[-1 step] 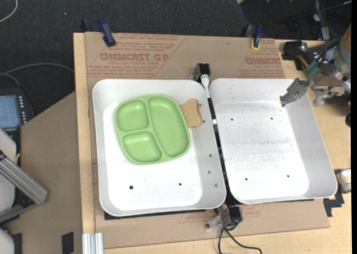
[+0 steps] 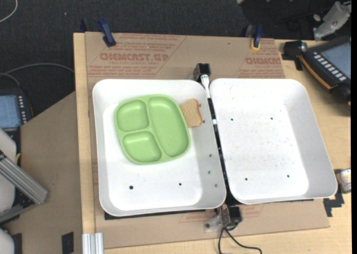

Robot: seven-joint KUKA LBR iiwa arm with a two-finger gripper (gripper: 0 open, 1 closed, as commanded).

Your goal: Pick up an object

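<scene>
The green plate point(image 2: 152, 130), with a brown biscuit point(image 2: 192, 113) touching its near rim, lies in the bin point(image 2: 111, 191) farther from the arm's side. I cannot tell the gripper's state.

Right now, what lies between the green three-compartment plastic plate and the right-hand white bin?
In the camera view, a small tan cracker-like piece touches the green plate, then comes the left bin's wall.

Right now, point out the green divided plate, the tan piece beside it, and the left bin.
green divided plate point(image 2: 153, 129), camera view, on its centre ridge.
tan piece point(image 2: 192, 113), camera view, on its flat top.
left bin point(image 2: 162, 188), camera view, on its bare white floor.
</scene>
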